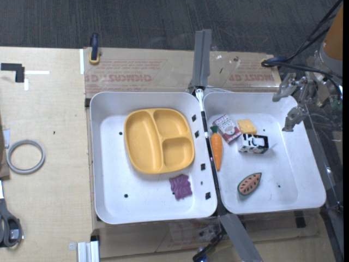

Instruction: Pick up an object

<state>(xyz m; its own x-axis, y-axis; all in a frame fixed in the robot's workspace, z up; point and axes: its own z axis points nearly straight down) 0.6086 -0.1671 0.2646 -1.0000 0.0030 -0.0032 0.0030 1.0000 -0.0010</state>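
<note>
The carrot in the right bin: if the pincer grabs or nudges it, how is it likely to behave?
The carrot looks like a moulded toy, so probably stiff and light. Its rounded, tapered body lies lengthwise against the bin's left wall; a sideways nudge could roll it, though the wall blocks one side. Its smooth taper might let it slip toward the thin end if gripped there.

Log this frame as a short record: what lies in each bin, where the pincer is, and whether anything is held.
left bin: yellow divided plate, purple grape bunch
right bin: toy carrot, pink packet, yellow block, black-and-white carton, fruit slice
pincer: above right bin's far right corner
held: nothing seen between its fingers
bench extras: tape roll
</note>
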